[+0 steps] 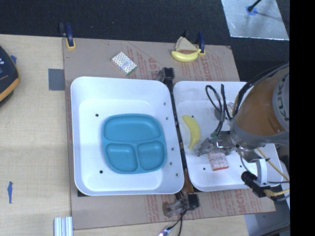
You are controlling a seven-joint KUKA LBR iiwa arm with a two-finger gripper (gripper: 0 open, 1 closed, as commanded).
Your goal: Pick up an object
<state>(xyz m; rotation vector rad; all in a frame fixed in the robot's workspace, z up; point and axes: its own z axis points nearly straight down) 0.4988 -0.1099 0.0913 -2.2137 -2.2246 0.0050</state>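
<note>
A yellow banana (192,130) lies in the right bin (197,181), near its left wall. A small white packet with red print (217,161) rests a little right of and below the banana. My gripper (209,145) hangs low over the right bin, between the banana's lower end and the packet, reaching in from the right. Nothing is visibly between its fingers. A blue divided plate (134,142) sits in the middle of the left bin (83,97).
Outside the bins, on the cardboard at the back, lie a second banana with a sandwich-like toy (186,52) and a small patterned packet (123,62). Black cables (216,100) loop over the right bin's back part. A dark device (6,75) sits at the far left.
</note>
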